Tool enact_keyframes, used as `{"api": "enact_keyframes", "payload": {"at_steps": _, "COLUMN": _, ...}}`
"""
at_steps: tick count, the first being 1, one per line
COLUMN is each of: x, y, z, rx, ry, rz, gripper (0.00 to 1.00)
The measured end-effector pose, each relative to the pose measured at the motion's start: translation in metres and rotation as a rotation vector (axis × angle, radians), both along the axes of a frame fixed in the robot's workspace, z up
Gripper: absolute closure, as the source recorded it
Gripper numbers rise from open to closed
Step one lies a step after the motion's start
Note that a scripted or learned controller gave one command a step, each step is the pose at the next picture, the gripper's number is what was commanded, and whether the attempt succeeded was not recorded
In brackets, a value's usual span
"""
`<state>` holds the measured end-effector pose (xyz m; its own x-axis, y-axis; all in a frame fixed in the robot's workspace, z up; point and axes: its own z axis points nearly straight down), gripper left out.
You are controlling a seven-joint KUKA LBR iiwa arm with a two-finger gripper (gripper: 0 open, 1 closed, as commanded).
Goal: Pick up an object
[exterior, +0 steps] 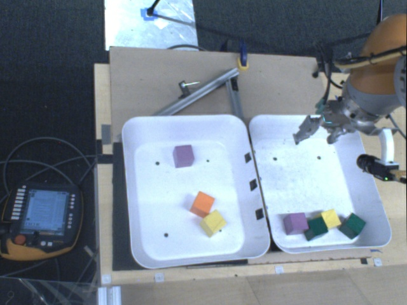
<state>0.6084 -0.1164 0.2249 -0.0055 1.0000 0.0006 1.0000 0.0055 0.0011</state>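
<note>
White plastic is forming both bins, and the candidates for picking are sitting in them as small coloured cubes. In the right bin point(356, 170), four are lying in a row along the near wall: a purple cube point(295, 223), a dark green cube point(315, 227) touching it, a yellow cube point(330, 218) just behind that, and a second green cube point(352, 225) near the corner. In the left bin point(146, 170), a purple block point(183, 155) is resting alone toward the far side, while an orange block point(203, 203) and a yellow block point(213, 223) are touching each other near the middle front.

The gripper point(316, 131) is hanging over the far end of the right bin, well apart from the row of cubes. Its fingers are standing spread apart with nothing between them, so no object is being held.

Judging by this, the task is sitting at its start: nothing is lifted and no cube is being approached closely. What is left is choosing a target, most likely one from the right bin's row, travelling toward the near wall, descending, closing and lifting. The crowding there is likely making a clean grasp harder, since neighbouring cubes are touching and the wall is close behind them.

The grey arm point(375, 94) with its orange band point(388, 40) is reaching in from the right.
</note>
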Motion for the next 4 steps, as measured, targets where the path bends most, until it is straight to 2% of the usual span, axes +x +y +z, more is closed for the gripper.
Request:
{"api": "enact_keyframes", "payload": {"at_steps": 1, "x": 0.000, "y": 0.000, "z": 0.000, "rx": 0.000, "ry": 0.000, "rz": -0.001, "gripper": 0.00}}
{"api": "enact_keyframes", "payload": {"at_steps": 3, "x": -0.012, "y": -0.013, "z": -0.115, "rx": 0.000, "ry": 0.006, "rz": -0.004, "gripper": 0.00}}
{"api": "enact_keyframes", "payload": {"at_steps": 4, "x": -0.012, "y": -0.013, "z": -0.135, "rx": -0.001, "ry": 0.002, "rz": -0.003, "gripper": 0.00}}
